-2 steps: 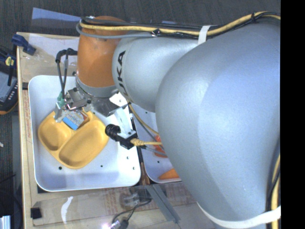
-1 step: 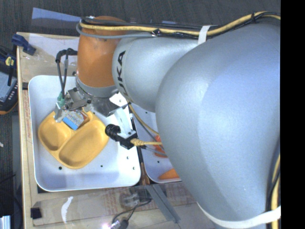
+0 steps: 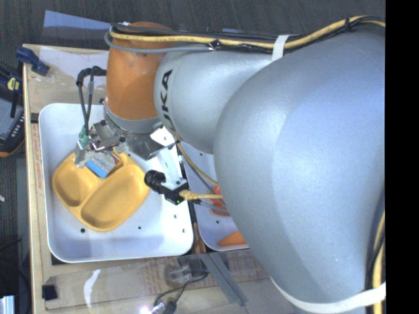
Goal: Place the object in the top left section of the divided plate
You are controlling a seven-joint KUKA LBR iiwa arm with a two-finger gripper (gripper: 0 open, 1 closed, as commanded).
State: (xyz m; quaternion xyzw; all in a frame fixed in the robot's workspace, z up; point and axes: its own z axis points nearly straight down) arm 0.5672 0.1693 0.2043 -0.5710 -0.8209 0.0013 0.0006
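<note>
A yellow divided plate (image 3: 98,195) lies in the left white bin (image 3: 154,241). A small blue object (image 3: 99,169) with a bit of orange beside it sits at the plate's upper section, directly under my gripper (image 3: 97,150). The gripper hangs just over that section, touching or nearly touching the object. The grey arm with its orange band (image 3: 131,77) reaches in from the right and hides the bin's upper right part. The plate's left section (image 3: 71,182) and its large lower section (image 3: 116,201) show bare yellow.
The right bin (image 3: 209,241) is mostly hidden under the arm, and orange items (image 3: 229,239) peek out at its near edge. A black cable and connector (image 3: 157,180) hang beside the plate. A black device (image 3: 10,126) sits off the bench's left edge.
</note>
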